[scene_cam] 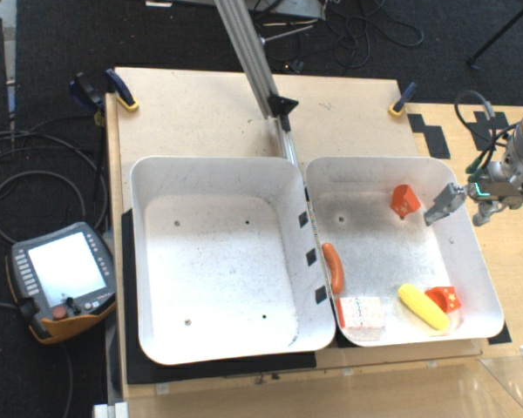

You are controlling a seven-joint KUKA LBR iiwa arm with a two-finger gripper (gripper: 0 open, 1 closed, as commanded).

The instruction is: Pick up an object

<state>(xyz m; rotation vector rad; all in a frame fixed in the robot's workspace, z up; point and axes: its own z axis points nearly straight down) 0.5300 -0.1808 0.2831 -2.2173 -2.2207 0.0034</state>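
Objects, five, all lying in the right bin, largest first. White carton with red print, flat against the near wall. Yellow banana-like piece, smooth, angled, touching a red block at the near right corner. Orange sausage, slim, glossy, lengthwise beside the left wall. Small orange-red block, alone near the far wall. Gripper over the right rim, fingers spread apart, clasping nothing.

Place: robotics lab.
Bench: plywood bench clamped at its corners, bearing white bins.
Floor: black cables trailing everywhere.
Controller: teach pendant lying left.
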